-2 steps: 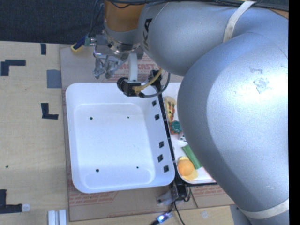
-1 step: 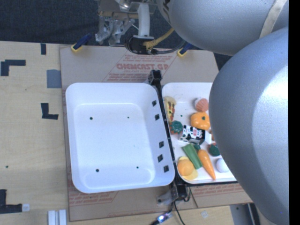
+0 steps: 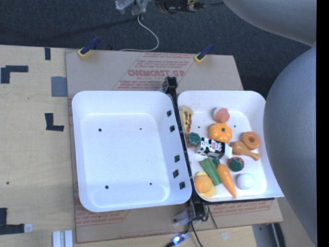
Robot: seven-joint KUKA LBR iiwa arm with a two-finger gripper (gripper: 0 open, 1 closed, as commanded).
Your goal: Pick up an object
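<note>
The right bin holds several toy foods: an orange pumpkin, a donut, a drumstick, a carrot, a green cucumber, a white egg, a black-and-white block, a pizza slice and a yellow-orange fruit. My gripper is at the top edge of the view, far behind both bins and over the dark floor. It is well away from every object and nothing shows in it.
The left bin sits beside the right one on a cardboard sheet held by two clips. The grey arm bulks along the right side, overhanging the right bin's edge. A white cable hangs below the gripper.
</note>
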